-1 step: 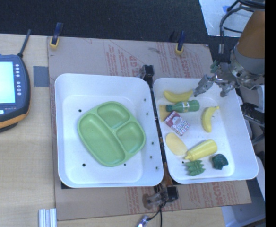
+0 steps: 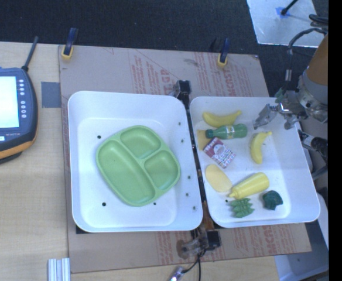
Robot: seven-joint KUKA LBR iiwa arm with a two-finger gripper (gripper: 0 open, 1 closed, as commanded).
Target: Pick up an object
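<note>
Left bin: holds a single green divided plate with three compartments, lying flat and turned at an angle to the bin walls. Right bin: holds the loose candidates for the pick. Along the far side, a banana with a green bottle just in front of it; a second, smaller banana to their right, lying roughly front to back. Centre-left, a red-and-white packet, and nearer the camera a pale yellow rounded piece just beside a yellow bottle-shaped item. Along the near edge, a small green leafy piece and a dark green broccoli-like piece (both too small to identify firmly). Gripper sits over the far right corner of the right bin, above and apart from the smaller banana; nothing visible between the fingers, but whether they are spread or closed cannot be told at this resolution. Arm body cut off at the right. A handheld control pendant lies on the bench at left, partly cropped.
</note>
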